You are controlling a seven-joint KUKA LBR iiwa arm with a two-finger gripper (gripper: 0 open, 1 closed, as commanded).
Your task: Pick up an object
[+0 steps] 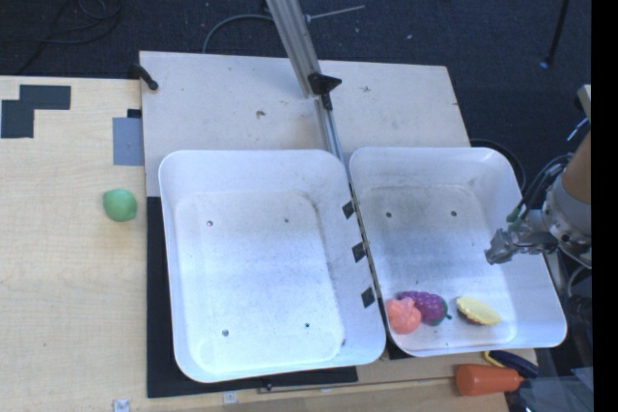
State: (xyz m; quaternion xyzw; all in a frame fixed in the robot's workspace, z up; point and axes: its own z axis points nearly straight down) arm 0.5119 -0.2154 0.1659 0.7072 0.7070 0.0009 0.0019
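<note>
Hand [502,246]: seen over the right edge of the right bin [425,161]; it was small and blurred, so whether it was open or closed could not be told.
Arm: mostly cut off at the right border.
Objects: a pink piece [404,315], a purple piece [425,304] touching it, and a yellow piece [478,311] near them, all at the right bin's front edge.
Left bin [251,164]: beside the right bin.
Green ball [120,205]: on the table [58,304], left of the bins.
Orange thing [488,379]: below the right bin, partly hidden.
</note>
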